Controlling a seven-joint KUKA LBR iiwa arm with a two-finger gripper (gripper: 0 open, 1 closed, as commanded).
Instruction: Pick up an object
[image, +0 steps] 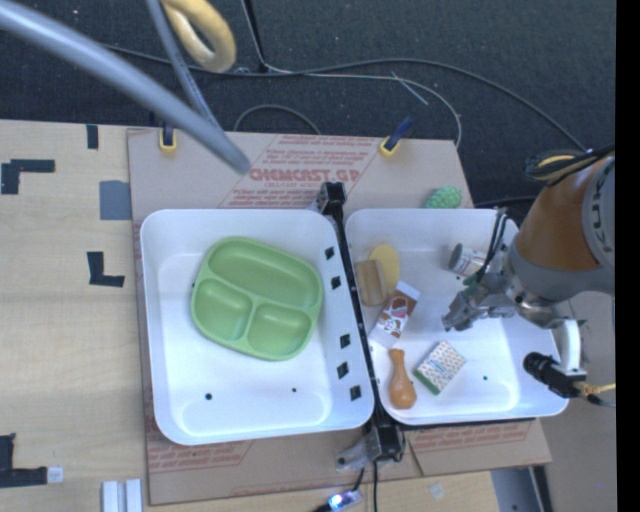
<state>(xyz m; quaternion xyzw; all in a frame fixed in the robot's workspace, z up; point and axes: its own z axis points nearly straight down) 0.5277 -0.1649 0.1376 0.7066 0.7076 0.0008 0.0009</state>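
Reaching in from the right, the arm (565, 235) is bent low over the right bin (500, 395), the gripper (462, 312) set down near its middle. Whether anything is grasped cannot be told. 4 objects are seen left of it: a yellow piece (384, 264), a brown-and-white packet (396, 313), an orange pear-shaped toy (400, 380), and a green-white box (440, 366).

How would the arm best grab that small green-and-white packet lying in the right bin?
Probably from straight above, jaws closing across the narrower width of the small green-and-white packet. It lies flat and skewed in the right white bin, with bare floor along its long edges; the orange pear-shaped toy sits just beside its left corner.
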